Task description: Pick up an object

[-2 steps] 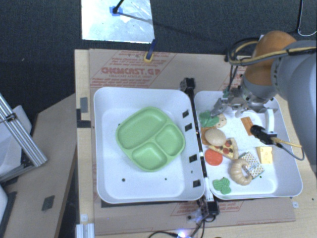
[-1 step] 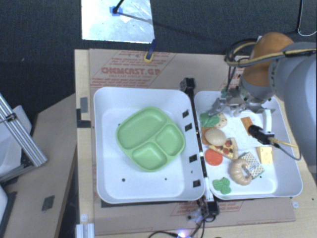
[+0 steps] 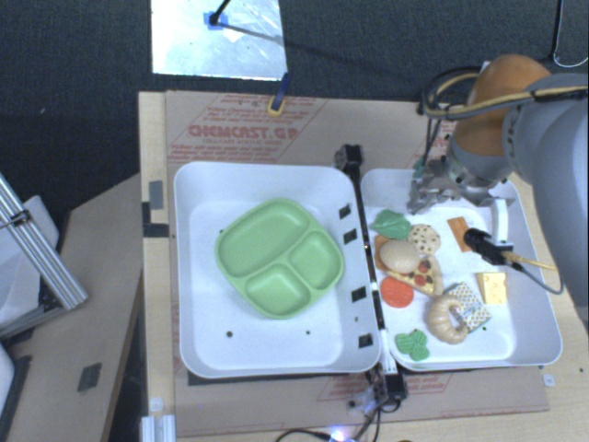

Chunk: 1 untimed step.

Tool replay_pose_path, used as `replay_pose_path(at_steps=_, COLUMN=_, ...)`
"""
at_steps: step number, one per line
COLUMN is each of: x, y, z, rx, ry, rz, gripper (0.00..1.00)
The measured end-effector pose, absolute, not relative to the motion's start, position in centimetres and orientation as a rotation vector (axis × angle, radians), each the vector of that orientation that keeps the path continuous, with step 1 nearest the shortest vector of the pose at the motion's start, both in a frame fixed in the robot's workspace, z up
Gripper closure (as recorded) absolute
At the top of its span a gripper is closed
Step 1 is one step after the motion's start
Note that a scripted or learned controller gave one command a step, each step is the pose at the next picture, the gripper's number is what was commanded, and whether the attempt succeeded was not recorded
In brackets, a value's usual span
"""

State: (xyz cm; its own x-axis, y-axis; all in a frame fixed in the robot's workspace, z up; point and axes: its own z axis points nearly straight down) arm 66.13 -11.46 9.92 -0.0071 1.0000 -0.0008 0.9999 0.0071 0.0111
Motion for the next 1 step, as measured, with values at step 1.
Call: replay_pose_path(at_steps=1, x=65.50, y=-11.73, z=15.88, rx=2.218, ry=2.221, rz=0.003, gripper=1.00)
